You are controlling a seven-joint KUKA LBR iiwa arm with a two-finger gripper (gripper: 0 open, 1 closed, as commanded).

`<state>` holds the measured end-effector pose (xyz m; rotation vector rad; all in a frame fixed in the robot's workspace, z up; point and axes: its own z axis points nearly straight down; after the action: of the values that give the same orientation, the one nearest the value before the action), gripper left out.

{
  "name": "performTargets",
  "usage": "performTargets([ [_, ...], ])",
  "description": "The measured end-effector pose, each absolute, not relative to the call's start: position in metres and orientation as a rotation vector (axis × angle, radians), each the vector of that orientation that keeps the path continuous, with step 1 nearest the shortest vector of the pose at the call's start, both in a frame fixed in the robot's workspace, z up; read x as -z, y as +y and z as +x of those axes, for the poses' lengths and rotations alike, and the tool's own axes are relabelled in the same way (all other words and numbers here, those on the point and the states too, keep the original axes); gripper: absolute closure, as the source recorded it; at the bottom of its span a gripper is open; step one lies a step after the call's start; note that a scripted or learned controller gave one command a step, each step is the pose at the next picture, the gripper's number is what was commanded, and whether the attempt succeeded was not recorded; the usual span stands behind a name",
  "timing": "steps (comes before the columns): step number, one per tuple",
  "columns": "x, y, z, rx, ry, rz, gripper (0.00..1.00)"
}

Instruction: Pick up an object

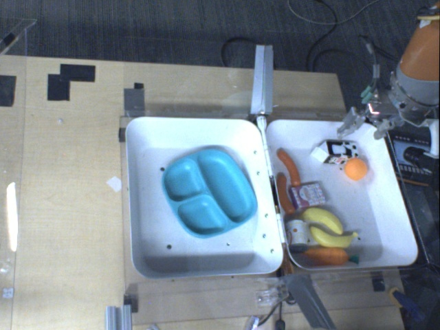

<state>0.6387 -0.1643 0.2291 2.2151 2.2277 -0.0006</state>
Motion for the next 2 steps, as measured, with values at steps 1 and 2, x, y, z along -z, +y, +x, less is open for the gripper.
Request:
performTargets([
  [1, -0.089, -0.1633, 0.6234, -0.001, 2.178, 2.263, 0.0],
  [2, -0.0981, -0.1622, 0.6256, -0.005, 2.18, 2.26, 1.0],
])
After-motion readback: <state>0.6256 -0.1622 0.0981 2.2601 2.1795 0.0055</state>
